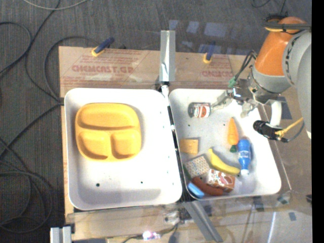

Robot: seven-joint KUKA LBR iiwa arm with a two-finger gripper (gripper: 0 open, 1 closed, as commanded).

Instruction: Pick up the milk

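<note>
The pincer [237, 99] hangs over the far right part of the right bin [273, 184], at the end of the grey arm [304, 59] with its orange band [276, 47]. The view is too cluttered with metal parts and cables to tell how far open the pincer is, and nothing from the bin can be seen in its grip.

The milk [221, 179], a small red-and-white carton lying on its side, sits well apart from the pincer, toward the camera and a little to the view's left of it, at the near end of the same bin. It touches a brown sausage [208, 190] on its near side, and the yellow banana [223, 163] lies just beyond it, between the milk and the pincer.

Closest to the pincer, just to its left in the view, a small tin can [200, 110] lies on its side. Just nearer the camera than the pincer lies an orange carrot [232, 131], and below that a blue bottle [244, 156] beside the banana. A tan cracker [189, 146] and a checked waffle piece [197, 164] lie further left and nearer the camera.

Far to the pincer's left, the left bin [81, 186] holds a yellow divided tray [108, 130].
</note>
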